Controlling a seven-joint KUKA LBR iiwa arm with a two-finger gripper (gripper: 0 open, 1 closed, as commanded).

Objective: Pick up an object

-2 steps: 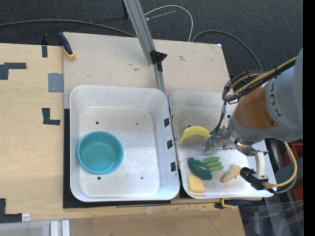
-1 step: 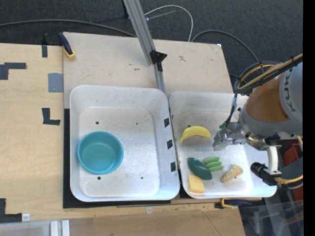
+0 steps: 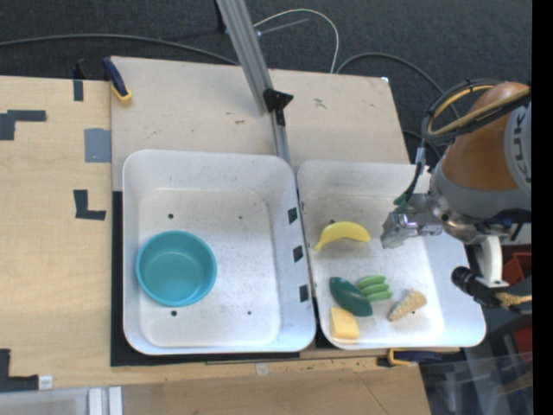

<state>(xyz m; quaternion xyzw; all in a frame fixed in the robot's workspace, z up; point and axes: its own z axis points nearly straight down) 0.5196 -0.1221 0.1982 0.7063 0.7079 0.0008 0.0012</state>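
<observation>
A grey KUKA arm hangs over the right bin (image 3: 449, 335), its gripper (image 3: 399, 229) poised just right of the yellow banana (image 3: 343, 233), which lies on the bin floor apart from the other pieces. Whether the hand is spread or pressed together cannot be told from this angle; the metal tip blurs against the wrist. The banana looks like a light, stiff plastic toy, smooth and likely slippery on its curve; a pinch across its thicker middle seems the surest hold. Nearer the bin's front edge than the banana sit a dark green piece (image 3: 351, 297), a pea pod (image 3: 374, 285), a yellow block (image 3: 344, 324) and a tan chunk (image 3: 407, 305), their exact make hard to read. Left of the banana, the other bin holds a teal bowl (image 3: 176, 268).
</observation>
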